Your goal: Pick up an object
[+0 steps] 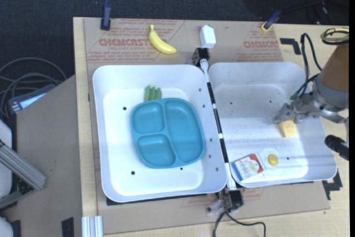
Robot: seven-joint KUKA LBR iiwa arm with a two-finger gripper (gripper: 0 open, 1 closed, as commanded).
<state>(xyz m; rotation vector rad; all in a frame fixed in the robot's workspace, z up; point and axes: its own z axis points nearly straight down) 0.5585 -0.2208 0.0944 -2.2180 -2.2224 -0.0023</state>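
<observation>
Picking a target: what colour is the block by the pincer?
Yellow: the block lies in the right bin, seen in the camera view.

Bins (166, 72) — smooth white plastic, slight sheen. Divided plate (166, 133) — matt blue plastic. Bench top (127, 41) raw printed cardboard (matt brown). Banana (160, 43) glossy.

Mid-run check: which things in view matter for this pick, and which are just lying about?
In play:
- pincer, low in the right bin
- yellow block, just under the pincer
- flat red and white packet, same bin
- small yellow round piece, same bin

Lying about:
- blue divided plate, left bin
- green piece at the plate's far edge
- banana, on the bench
</observation>
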